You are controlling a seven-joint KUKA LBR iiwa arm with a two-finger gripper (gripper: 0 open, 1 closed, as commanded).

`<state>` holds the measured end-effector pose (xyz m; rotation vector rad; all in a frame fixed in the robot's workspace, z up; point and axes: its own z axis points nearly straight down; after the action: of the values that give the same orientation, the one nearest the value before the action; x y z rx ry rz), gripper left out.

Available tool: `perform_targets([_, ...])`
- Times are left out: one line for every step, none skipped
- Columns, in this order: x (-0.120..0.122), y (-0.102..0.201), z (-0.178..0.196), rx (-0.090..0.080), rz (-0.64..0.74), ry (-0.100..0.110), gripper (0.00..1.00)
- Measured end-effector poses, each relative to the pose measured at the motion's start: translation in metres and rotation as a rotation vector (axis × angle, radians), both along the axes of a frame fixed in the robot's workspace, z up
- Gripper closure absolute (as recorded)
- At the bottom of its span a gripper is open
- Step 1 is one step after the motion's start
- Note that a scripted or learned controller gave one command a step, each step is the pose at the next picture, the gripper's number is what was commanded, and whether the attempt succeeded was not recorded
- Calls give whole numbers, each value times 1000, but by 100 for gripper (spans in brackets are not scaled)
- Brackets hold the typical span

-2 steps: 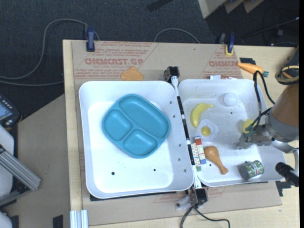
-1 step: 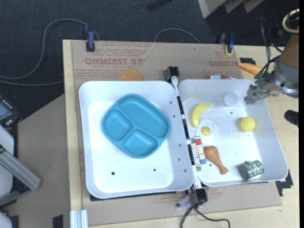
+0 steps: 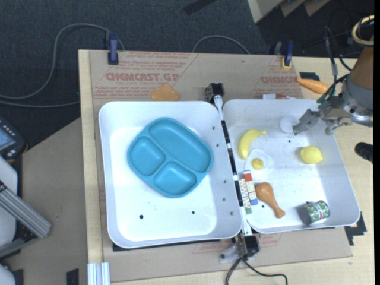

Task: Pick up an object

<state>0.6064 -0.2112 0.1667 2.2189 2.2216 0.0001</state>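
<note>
My gripper [image 3: 317,125] hovers over the back right part of the right bin [image 3: 347,186], its two grey fingers spread open with nothing between them. A yellow lemon [image 3: 310,154] lies just below and in front of it. Further left in the same bin lie a yellow banana [image 3: 250,140] and a small fried-egg toy [image 3: 257,163]. A brown chicken drumstick [image 3: 271,198] and a green can [image 3: 315,211] lie near the front edge. A faint clear round piece [image 3: 288,124] sits just left of the fingers.
The left bin [image 3: 119,206] holds a blue divided plate [image 3: 170,157]. An orange carrot [image 3: 313,85] and an orange lump [image 3: 165,92] lie on the board behind the bins. A black clamp [image 3: 215,91] stands at the back of the seam between the bins.
</note>
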Motion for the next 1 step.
perform_targets([-19, -7, -85, 16, 2, 6, 0])
